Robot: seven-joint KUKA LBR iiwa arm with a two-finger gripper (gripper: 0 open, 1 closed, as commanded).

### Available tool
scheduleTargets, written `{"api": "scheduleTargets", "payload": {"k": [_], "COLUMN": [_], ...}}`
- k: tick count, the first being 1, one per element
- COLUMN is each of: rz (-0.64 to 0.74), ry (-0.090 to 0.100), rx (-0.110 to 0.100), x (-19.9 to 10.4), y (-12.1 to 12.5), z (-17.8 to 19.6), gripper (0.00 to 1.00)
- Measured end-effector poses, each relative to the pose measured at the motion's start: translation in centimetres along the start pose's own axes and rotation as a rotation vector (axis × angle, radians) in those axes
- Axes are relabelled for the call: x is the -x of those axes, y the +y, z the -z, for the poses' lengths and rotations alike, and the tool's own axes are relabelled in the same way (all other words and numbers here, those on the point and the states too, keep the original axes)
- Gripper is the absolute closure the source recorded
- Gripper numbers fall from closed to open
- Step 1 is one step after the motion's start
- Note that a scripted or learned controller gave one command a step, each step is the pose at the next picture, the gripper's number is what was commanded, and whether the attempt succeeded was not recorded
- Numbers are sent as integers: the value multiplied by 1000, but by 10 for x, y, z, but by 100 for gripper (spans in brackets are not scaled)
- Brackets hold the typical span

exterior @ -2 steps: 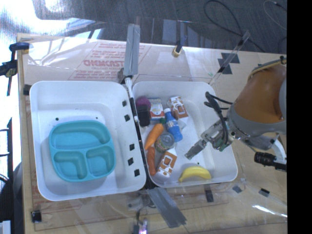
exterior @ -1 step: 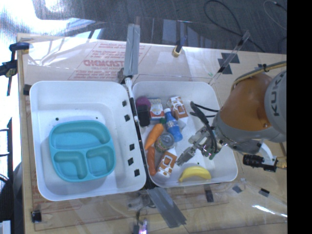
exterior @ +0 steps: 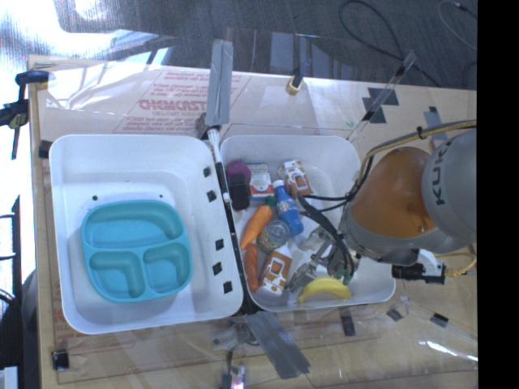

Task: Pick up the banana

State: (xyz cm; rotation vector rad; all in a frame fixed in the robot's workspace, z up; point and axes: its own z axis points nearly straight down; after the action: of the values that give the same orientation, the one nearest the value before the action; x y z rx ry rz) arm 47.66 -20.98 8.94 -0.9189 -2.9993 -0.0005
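The yellow banana (exterior: pixel 325 289) lies on its side near the front wall of the right bin (exterior: pixel 350 162), just right of an orange-and-white carton (exterior: pixel 276 271). My gripper (exterior: pixel 318 263) reaches in from the right and hangs low, directly above and slightly behind the banana, close to it or touching. Cables and the grey wrist with its orange band (exterior: pixel 392 203) hide part of the bin floor to the right. The banana rests on the bin floor and is not lifted.
The right bin also holds a carrot (exterior: pixel 258 224), a blue bottle (exterior: pixel 287 210), a can (exterior: pixel 274 235), a purple item (exterior: pixel 238 171) and small boxes (exterior: pixel 260 181). A teal divided plate (exterior: pixel 135 249) lies in the left bin (exterior: pixel 68 164).
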Motion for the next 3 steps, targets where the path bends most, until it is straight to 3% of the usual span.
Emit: {"api": "scheduleTargets", "payload": {"k": [1,2,3], "rz": [54,209,252], "ry": [-2,-1,-3], "rx": [0,0,0], "x": [1,0,1], "y": [-1,1,0], "z": [108,0,114], "gripper": [0,0,0]}}
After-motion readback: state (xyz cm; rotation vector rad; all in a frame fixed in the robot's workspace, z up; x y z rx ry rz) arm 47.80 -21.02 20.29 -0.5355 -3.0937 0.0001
